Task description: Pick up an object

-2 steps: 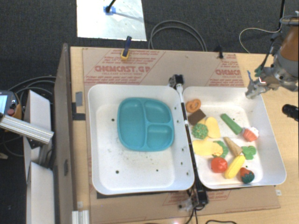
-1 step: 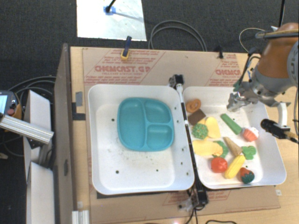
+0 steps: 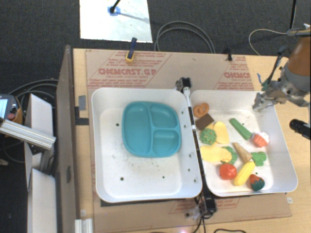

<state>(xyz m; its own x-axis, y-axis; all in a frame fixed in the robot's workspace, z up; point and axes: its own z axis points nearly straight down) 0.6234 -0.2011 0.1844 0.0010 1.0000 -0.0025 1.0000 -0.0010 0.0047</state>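
Toy food [image 3: 233, 152] sits piled in the right bin [image 3: 286, 169], w/ a teal plate [image 3: 150, 129] in the left bin [image 3: 104, 178]. We see the gripper [image 3: 262, 102] above the right bin's far corner; can't tell its state.

The scene was evenly and brightly lit from above, with soft, faint shadows under the toy food [image 3: 233, 152] and along the inner walls of the white bins [image 3: 104, 130]. The pale sheet [image 3: 116, 13] on the dark floor was nearly washed out. The picture was slightly soft and grainy, with the arm [image 3: 297, 67] blurred.
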